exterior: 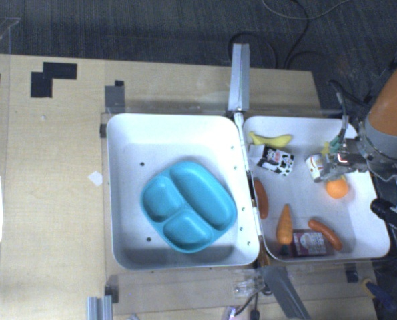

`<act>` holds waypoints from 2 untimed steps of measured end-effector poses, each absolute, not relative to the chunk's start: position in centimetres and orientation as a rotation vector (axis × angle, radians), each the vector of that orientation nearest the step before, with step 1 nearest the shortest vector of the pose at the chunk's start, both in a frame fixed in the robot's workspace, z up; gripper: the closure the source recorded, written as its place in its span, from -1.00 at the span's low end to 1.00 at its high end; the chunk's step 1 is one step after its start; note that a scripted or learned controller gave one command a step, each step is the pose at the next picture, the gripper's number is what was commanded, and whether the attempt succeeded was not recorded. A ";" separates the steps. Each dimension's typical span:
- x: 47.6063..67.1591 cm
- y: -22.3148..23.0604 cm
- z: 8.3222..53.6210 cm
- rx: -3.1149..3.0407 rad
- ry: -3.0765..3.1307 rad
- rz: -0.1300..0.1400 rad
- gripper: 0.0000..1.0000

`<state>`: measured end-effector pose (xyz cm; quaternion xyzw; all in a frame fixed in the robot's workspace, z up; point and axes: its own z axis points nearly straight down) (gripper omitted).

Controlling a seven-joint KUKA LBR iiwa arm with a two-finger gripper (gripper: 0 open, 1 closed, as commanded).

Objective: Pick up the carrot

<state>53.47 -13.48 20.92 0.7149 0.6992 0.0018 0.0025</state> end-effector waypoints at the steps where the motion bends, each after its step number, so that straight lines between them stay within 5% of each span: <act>1: 53.5 -13.5 20.9 2.243 2.193 0.005 -1.00; 2: 53.6 -16.6 11.1 2.163 2.267 0.028 -1.00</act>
